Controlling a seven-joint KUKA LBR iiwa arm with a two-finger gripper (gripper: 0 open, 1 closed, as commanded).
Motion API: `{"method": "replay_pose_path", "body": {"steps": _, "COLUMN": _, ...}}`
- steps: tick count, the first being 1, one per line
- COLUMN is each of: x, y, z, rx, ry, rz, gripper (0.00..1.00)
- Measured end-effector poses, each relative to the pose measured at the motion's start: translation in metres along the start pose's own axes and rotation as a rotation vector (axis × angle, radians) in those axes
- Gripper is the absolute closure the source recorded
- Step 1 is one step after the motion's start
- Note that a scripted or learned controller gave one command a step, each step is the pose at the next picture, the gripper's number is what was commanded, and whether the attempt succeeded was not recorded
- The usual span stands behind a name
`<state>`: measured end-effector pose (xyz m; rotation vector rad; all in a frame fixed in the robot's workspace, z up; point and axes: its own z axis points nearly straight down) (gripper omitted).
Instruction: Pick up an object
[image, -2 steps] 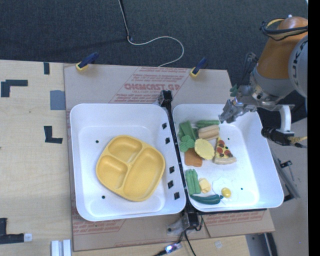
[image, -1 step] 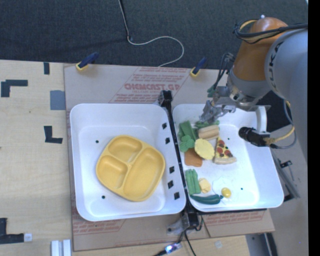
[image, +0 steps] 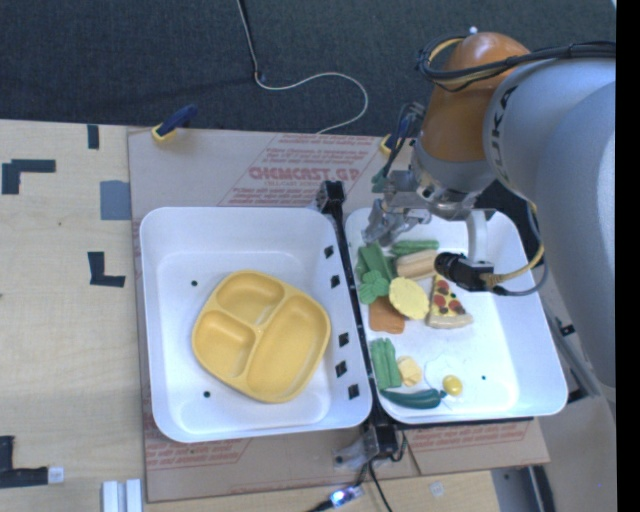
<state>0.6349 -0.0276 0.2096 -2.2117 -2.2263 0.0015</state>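
Note:
My gripper (image: 385, 232) hangs over the upper left part of the right bin (image: 520, 380), just above a pile of toy food. Below its tips lie a green leafy piece (image: 373, 272), a tan bread roll (image: 416, 264) and a green bean pod (image: 415, 245). Close by are a yellow lemon-like piece (image: 408, 297), a pizza slice (image: 447, 304) and an orange-brown piece (image: 385, 318). I see nothing held between the fingers.
The left bin (image: 165, 300) holds a yellow divided plate (image: 262, 335). Near the right bin's front lie a green vegetable (image: 384, 362), a yellow cube (image: 409, 372), a small yellow ball (image: 452, 384) and a dark green pepper (image: 412, 398). A cable (image: 300, 80) runs behind the bins.

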Motion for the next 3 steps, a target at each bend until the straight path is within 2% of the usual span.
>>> {"method": "replay_pose_path", "body": {"steps": 1, "x": 0.056, "y": 0.008, "z": 0.001, "rx": -0.002, "ry": 0.0, "rz": -0.001, "gripper": 1.0}}
{"method": "replay_pose_path", "body": {"steps": 2, "x": 0.087, "y": 0.005, "z": -0.005, "rx": -0.002, "ry": -0.001, "rz": 0.002, "gripper": 1.0}}
{"method": "replay_pose_path", "body": {"steps": 3, "x": 0.077, "y": 0.004, "z": -0.009, "rx": -0.002, "ry": -0.002, "rz": 0.004, "gripper": 1.0}}
